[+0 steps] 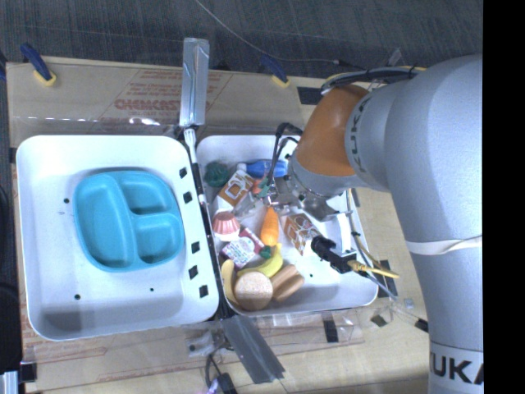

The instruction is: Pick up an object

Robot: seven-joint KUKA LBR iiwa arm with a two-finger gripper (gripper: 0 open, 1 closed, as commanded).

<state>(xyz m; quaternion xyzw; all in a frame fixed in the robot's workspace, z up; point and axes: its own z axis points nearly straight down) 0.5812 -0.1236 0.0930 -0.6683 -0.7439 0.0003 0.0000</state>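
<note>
**Two bins, side by side on the bench**

The left bin [41,220] holds a divided tray [127,218] lying near its middle. The right bin [361,290] is crowded: a carrot [269,225] lies near the centre, a banana [267,265] in front of it, two round buns [267,286] at the front edge, small packets [236,189] behind. The arm [410,130] reaches in from the right, over the right bin's rear.

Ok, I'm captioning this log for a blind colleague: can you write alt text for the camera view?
A grey arm reaches from the right over the right bin, which holds a jumble of toy food, including a carrot and a banana. The left bin holds a blue tray.
</note>
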